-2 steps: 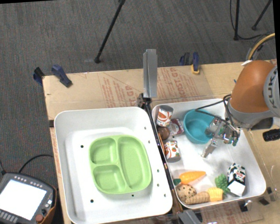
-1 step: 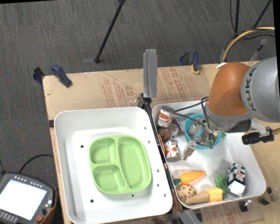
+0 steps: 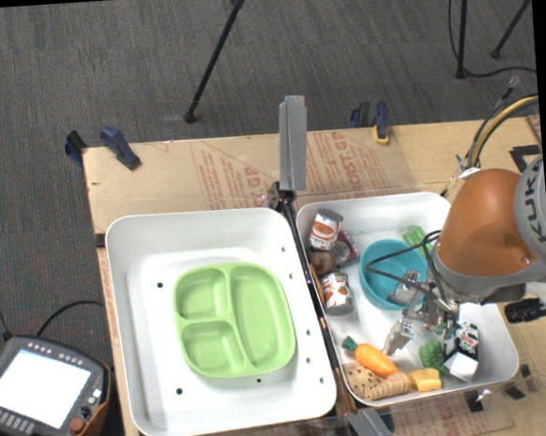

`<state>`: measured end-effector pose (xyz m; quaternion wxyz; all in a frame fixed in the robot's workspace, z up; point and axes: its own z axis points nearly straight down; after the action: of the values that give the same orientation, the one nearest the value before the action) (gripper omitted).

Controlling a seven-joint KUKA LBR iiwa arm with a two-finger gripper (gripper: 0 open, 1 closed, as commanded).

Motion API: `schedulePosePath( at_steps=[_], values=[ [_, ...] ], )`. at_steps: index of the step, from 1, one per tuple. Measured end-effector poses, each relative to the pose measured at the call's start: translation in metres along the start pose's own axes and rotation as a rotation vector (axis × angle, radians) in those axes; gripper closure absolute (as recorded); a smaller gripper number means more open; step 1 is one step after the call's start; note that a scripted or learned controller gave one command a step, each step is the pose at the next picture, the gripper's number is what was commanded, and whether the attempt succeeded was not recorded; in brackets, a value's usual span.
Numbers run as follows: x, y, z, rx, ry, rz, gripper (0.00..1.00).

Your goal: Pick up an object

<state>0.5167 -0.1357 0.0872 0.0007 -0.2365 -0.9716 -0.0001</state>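
Right bin, front area: carrot lies beside waffle cone and yellow block. Gripper hangs just above and right of carrot, close, contact not confirmed; nothing visible between fingers. Finger state: cannot tell, tips too small and cluttered. Teal bowl behind gripper, two cans to bowl's left. Left bin bears green divided plate. Step judged: approach/descent, grasp not yet made. Next move calls for fingers straddling carrot, clear of cone.
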Motion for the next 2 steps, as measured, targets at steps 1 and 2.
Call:
schedulePosePath(
  at_steps=[1, 2],
  values=[
    [-0.028, 0.083, -0.001, -0.003, -0.001, 0.092, 0.00],
    [-0.078, -0.029, -0.001, 0.001, -0.002, 0.210, 0.00]
  ],
)
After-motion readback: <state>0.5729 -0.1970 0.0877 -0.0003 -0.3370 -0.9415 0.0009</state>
